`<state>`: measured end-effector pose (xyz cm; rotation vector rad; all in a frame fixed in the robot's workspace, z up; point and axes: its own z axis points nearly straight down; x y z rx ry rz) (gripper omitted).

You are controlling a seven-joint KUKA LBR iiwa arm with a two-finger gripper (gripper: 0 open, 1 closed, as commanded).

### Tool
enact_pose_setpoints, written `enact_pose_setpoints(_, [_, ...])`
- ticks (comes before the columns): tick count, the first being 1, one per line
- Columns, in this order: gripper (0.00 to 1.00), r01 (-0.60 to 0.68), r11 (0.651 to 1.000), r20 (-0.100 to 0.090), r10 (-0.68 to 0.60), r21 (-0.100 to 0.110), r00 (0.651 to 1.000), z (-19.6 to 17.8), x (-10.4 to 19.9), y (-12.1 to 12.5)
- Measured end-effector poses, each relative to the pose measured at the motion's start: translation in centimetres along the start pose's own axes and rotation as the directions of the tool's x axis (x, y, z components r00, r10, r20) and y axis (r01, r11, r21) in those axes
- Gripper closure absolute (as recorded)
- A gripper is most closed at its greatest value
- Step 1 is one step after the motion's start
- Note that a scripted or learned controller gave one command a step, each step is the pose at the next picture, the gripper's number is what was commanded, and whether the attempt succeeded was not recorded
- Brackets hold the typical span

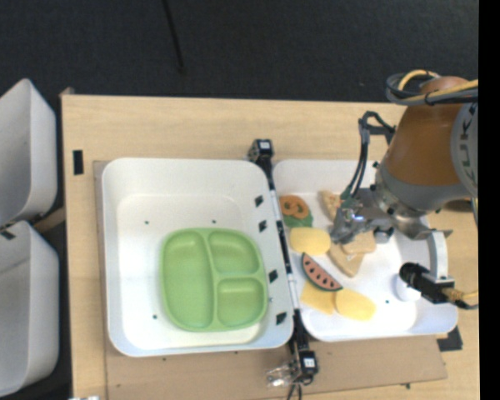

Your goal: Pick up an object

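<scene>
The right bin (400, 323) holds several toy foods. There is an orange and green piece (296, 209), a pale yellow piece (309, 240), a watermelon slice (319, 273) and two yellow pieces (319, 300) (355, 306) near the front. A tan wedge (351, 259) lies in the middle and a small tan piece (328, 200) lies further back. My gripper (347, 227) hangs low over the bin, right at the back edge of the tan wedge and just right of the pale yellow piece. The wrist hides what lies under it.
The left bin (125, 223) holds a green divided plate (212, 278). A ridge with black clips (277, 240) separates the two bins. The grey and orange arm (429, 157) covers the right bin's far right side, with a black and white fitting (417, 280) beneath it.
</scene>
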<state>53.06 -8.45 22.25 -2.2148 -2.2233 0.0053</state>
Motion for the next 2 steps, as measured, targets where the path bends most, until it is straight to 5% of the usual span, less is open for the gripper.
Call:
enact_pose_setpoints(1, [1.0,-0.001,1.0,-0.001,0.001,0.0,1.0,-0.7,1.8,-3.4])
enact_pose_setpoints(2, [1.0,0.001,1.0,0.0,-0.001,-0.004,1.0,-1.7,2.8,-3.1])
